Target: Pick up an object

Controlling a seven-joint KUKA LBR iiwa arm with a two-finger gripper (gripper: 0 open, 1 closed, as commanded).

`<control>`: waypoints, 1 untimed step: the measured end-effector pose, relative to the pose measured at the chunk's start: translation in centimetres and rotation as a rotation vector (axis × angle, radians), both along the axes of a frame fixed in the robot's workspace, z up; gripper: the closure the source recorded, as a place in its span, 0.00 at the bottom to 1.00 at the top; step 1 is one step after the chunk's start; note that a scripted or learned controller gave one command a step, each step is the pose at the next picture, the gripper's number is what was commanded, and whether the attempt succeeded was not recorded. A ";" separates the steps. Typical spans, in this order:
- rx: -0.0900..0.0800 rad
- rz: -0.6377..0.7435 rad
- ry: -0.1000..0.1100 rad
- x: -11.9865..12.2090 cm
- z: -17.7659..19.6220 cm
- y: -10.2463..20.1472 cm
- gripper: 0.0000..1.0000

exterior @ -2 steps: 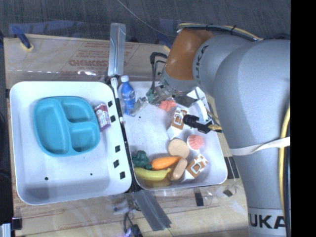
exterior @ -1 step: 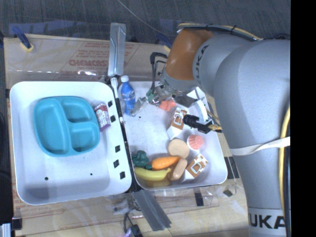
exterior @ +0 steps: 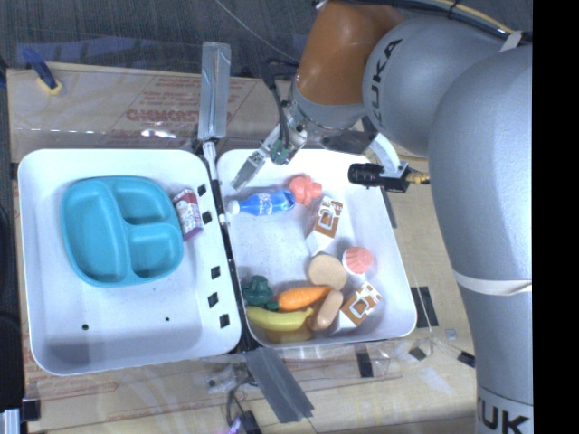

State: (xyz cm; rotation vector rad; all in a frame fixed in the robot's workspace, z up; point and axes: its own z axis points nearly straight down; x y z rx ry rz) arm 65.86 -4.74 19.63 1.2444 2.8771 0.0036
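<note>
My gripper hangs over the far left corner of the right bin, open, with nothing between its fingers. Just below it lies a blue bottle on its side, and a pink-orange toy sits right of the bottle. Further forward are a small brown-and-white carton, a tan bun, a pink round piece, a carrot, a banana, a green item and a second carton.
The left bin holds a blue divided tray and a small maroon can against its right wall. A grey divider rail runs between the bins at the back. The arm's bulk covers the right side.
</note>
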 end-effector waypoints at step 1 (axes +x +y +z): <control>-0.001 0.135 0.009 -0.6 -0.4 -3.3 0.00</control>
